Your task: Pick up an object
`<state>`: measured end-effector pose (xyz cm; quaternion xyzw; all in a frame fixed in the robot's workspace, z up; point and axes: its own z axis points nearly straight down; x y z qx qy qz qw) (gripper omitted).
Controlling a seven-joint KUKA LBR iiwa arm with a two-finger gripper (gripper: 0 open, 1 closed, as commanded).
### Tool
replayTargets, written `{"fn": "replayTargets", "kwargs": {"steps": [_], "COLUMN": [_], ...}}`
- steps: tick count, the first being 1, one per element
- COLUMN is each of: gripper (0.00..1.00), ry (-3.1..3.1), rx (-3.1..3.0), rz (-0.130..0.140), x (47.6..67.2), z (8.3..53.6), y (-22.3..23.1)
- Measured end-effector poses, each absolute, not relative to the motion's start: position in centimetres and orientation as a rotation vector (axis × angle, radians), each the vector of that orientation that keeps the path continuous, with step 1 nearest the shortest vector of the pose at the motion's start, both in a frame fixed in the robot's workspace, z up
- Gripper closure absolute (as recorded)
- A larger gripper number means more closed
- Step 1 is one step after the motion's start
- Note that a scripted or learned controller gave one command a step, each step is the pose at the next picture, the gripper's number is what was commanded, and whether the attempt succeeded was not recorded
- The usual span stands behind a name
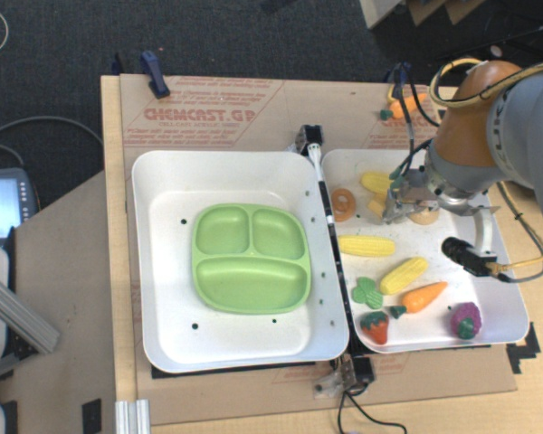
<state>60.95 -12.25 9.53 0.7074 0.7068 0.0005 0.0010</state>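
In the right bin lie the small toy foods to pick from. An orange ring sits near the bin's left wall, with a yellow piece just beyond it. A pale corn cob lies crosswise in the middle. Below it a second yellow cob rests tilted, close to a carrot. A green leafy piece and a red fruit sit toward the near edge. A purple fruit stands apart in the near right corner.

The tool is low in the far part of this bin, between the yellow piece and a tan piece that shows partly from under it. We cannot tell whether the tool is spread or closed, nor whether it has hold of anything; the grey and orange arm above it covers that corner. A black part with a cable hangs over the bin's right side, and we cannot make out what it is.

The left bin holds a green divided plate. Both bins rest on the brown board of the worktop, where a blue clamp grips the far edge.
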Motion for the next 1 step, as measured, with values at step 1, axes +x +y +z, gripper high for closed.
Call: {"fn": "replayTargets", "kwargs": {"steps": [1], "gripper": [1.00], "ry": [2.219], "rx": [2.229], "rz": [-0.004], "x": [55.20], "z": [13.47], "y": [-16.27]}}
